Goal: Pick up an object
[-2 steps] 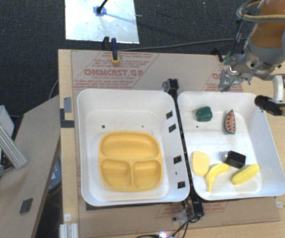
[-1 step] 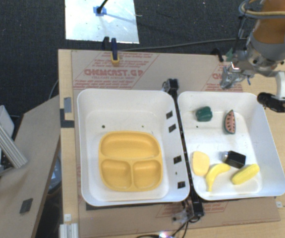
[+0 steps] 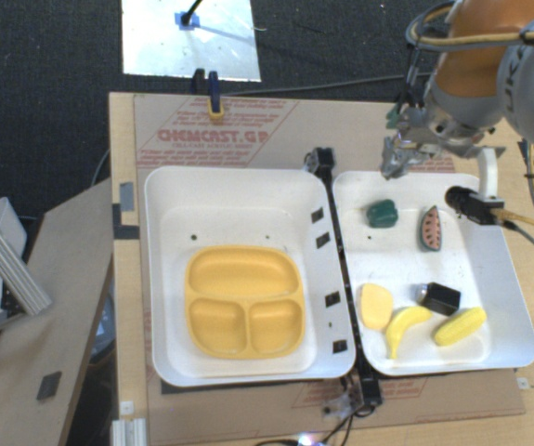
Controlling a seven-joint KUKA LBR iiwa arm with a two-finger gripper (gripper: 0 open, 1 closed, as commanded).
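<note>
Landmark: the green toy pepper (image 3: 383, 214) is lying in the far part of the right bin (image 3: 508, 316); every place below is being told from it.
Watermelon slice (image 3: 430, 228): lying just beside the pepper, on the arm's side of it, apart from it.
Pale yellow piece (image 3: 375, 306): sitting nearer the camera than the pepper, close to the bin's inner wall.
Banana (image 3: 404, 327): lying nearer the camera again, touching or nearly touching the pale yellow piece.
Black block (image 3: 440, 297): resting nearer the camera than the pepper and toward the arm's side, just beside the banana.
Yellow corn cob (image 3: 459, 326): lying past the black block, the farthest of the things from the pepper.
Left bin (image 3: 170, 203): standing on the far side of the divider from the pepper, side by side with the right bin on the table (image 3: 127, 147).
Yellow divided tray (image 3: 244, 301): lying flat in the left bin, well apart from the pepper.
Hand (image 3: 397, 159): hanging above the right bin's far rim, beyond the pepper and apart from it, pointing downward; whether it is open or closed, I cannot tell, and nothing is showing in its grip.
Arm (image 3: 489, 45): reaching in from the right, bending down toward the hand, with cables running along it.
</note>
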